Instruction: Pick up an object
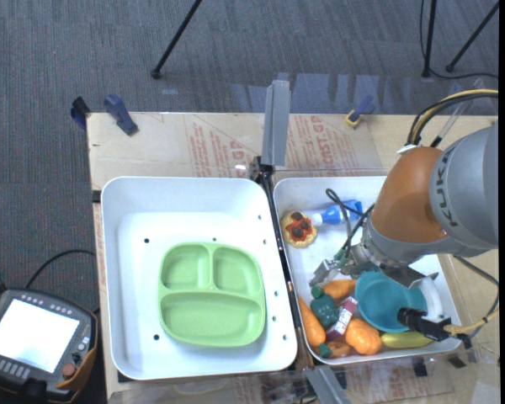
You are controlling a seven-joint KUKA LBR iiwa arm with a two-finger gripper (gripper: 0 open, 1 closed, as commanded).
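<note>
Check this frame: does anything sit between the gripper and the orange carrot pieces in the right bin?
Nothing visible does. The gripper hangs just above the carrot in the right bin, beside the teal bowl, which is to one side, not between.

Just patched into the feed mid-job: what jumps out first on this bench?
The big grey and orange arm reaches in from the right over the right bin, above a pile of toy food and a teal bowl. In the left bin lies a green divided plate, alone.
</note>
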